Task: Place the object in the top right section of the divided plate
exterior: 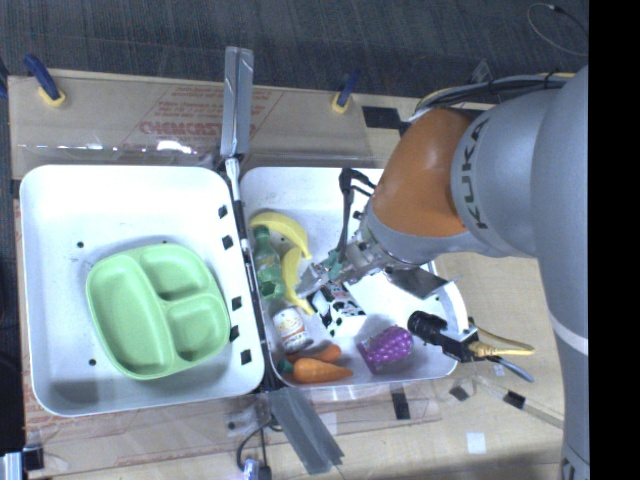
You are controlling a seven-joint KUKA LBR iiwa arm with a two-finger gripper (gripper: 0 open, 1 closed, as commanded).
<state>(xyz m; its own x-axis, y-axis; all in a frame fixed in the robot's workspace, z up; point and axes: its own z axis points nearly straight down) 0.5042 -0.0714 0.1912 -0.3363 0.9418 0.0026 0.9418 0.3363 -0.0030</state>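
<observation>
Hovering gripper (322, 280) over right bin (440, 368), touching banana (285, 243); finger state unclear, divided plate (158, 310) well apart

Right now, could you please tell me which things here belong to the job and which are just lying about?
Job: green divided plastic plate in the left white bin; tool over the right bin's pile.

Lying about: yellow banana, orange carrot, purple grape bunch, green bottle.

You see the divided plate (158, 310) in the left bin (60, 208). In the right bin (440, 363), the banana (288, 246) lies behind the carrot (320, 371), with the grapes (386, 349) to its right.
</observation>
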